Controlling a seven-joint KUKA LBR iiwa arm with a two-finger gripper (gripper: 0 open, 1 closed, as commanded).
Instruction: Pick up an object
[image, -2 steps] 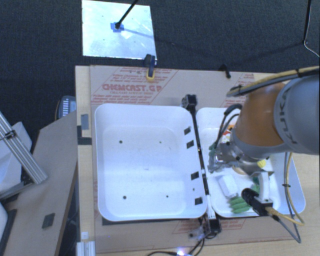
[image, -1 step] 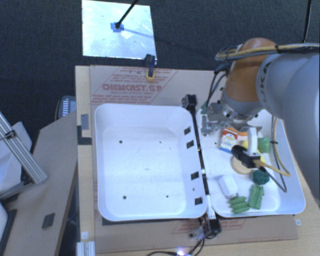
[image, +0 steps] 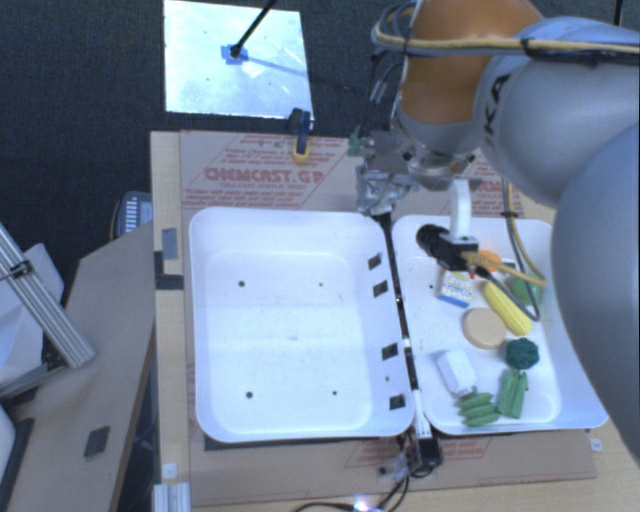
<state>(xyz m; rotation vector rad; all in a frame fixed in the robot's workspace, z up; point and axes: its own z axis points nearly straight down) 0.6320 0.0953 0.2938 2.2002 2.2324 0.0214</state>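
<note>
My gripper (image: 375, 197) hangs over the far end of the divider between the two bins, above their back rims. Nothing shows in its grasp. The right bin (image: 565, 395) holds the objects: a small blue-and-white box (image: 455, 291), a yellow corn cob (image: 507, 306), a tan round disc (image: 483, 328), a dark green broccoli-like piece (image: 521, 352), a white block (image: 456, 371), green pea pods (image: 478, 408) and a green ridged piece (image: 512, 392). All of them lie toward the front and right of the gripper, well apart from it.
The left bin (image: 205, 330) sits beside the right one, with black clips (image: 382, 288) along the shared divider. Both rest on a cardboard sheet (image: 250, 170). A shiny panel (image: 235, 60) lies behind. The arm's bulk covers the right bin's far right corner.
</note>
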